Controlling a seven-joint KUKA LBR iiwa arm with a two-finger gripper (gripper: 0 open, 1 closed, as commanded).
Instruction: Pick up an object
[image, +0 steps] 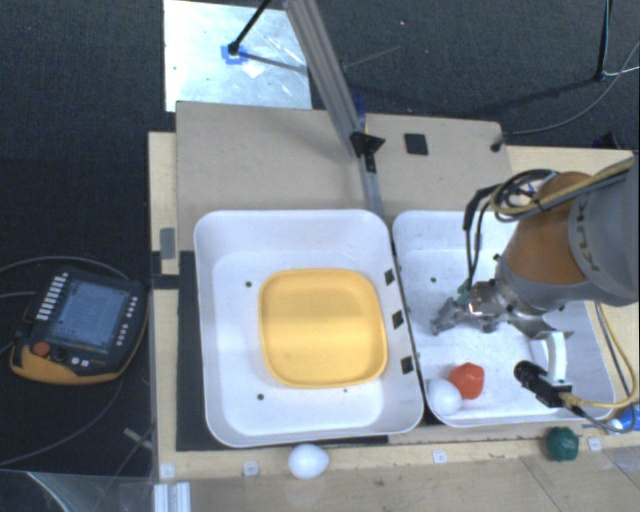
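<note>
Camera view: red ball (466, 379) lies near the claw (452, 314), apart.

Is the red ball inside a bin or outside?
Inside. The red ball lies on the right bin's floor, beside a white ball.

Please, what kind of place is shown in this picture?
Probably a robotics lab test bench. A grey and orange robot arm reaches over two white bins, a teach pendant lies on the dark floor, and loose cables run nearby.
</note>
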